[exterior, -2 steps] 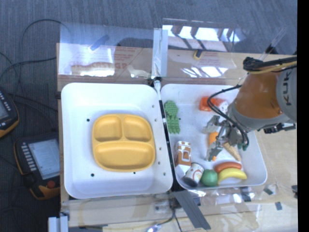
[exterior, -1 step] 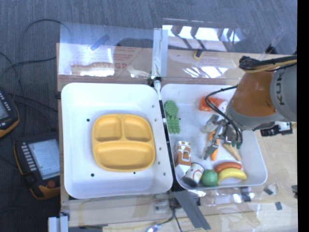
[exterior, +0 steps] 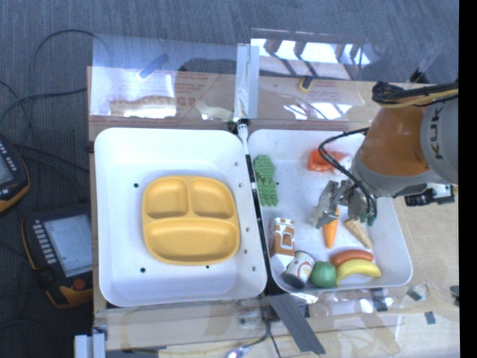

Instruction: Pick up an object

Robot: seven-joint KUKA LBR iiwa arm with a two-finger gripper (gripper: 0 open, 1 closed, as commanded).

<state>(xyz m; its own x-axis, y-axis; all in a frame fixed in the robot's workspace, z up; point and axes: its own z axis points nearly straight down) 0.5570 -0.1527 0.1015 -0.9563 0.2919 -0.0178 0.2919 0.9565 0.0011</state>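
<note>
A yellow divided tray [exterior: 191, 218] is lying in the middle of the left white bin [exterior: 119, 151], with three compartments showing. Clear plastic panels [exterior: 223, 73] are standing along the far side of both bins, catching bright reflections. On the dark carpet to the left, a black handheld pendant with a pale screen [exterior: 63, 248] is resting, with black cables [exterior: 45, 58] curling nearby.

Orange carrot [exterior: 329, 233] lying point-down mid right bin [exterior: 298, 149], ice-cream cone [exterior: 358, 233] just beside, banana [exterior: 358, 270] below
</note>
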